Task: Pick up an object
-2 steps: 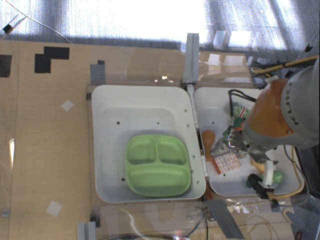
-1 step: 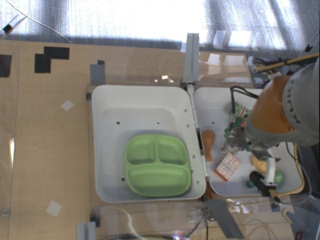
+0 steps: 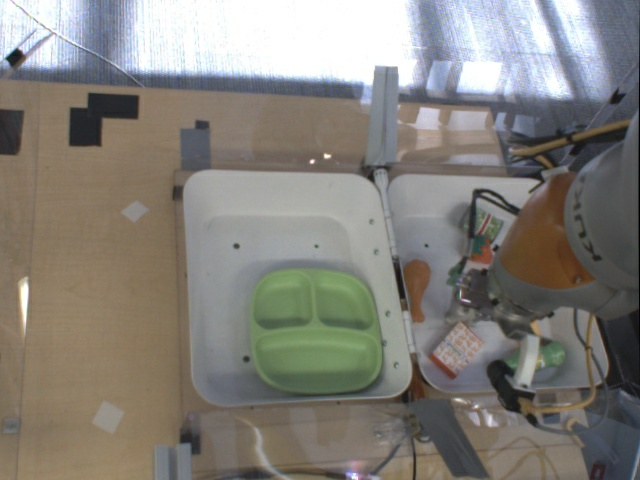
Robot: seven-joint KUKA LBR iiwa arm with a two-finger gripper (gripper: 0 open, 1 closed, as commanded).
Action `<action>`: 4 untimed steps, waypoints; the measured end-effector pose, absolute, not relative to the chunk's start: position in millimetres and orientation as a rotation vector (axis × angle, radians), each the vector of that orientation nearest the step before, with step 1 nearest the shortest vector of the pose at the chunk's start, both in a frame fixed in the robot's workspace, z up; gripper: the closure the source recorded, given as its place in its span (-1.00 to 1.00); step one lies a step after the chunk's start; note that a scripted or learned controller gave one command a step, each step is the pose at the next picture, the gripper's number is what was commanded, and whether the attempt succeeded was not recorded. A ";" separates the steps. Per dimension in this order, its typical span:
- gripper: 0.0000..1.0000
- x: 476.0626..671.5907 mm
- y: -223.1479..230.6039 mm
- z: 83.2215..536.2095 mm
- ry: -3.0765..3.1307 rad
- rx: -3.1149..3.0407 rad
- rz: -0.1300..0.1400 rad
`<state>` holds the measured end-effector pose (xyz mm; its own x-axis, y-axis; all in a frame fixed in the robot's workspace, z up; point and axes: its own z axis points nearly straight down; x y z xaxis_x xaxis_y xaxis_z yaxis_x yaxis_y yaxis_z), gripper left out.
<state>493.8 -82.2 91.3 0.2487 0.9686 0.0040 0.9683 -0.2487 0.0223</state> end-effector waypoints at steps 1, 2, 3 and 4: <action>1.00 493.3 -85.0 91.1 1.635 2.672 0.028; 1.00 487.7 -22.2 184.7 1.808 2.568 0.004; 1.00 487.0 -90.7 147.4 1.937 2.473 0.001; 1.00 493.6 -82.8 148.6 2.051 2.378 0.002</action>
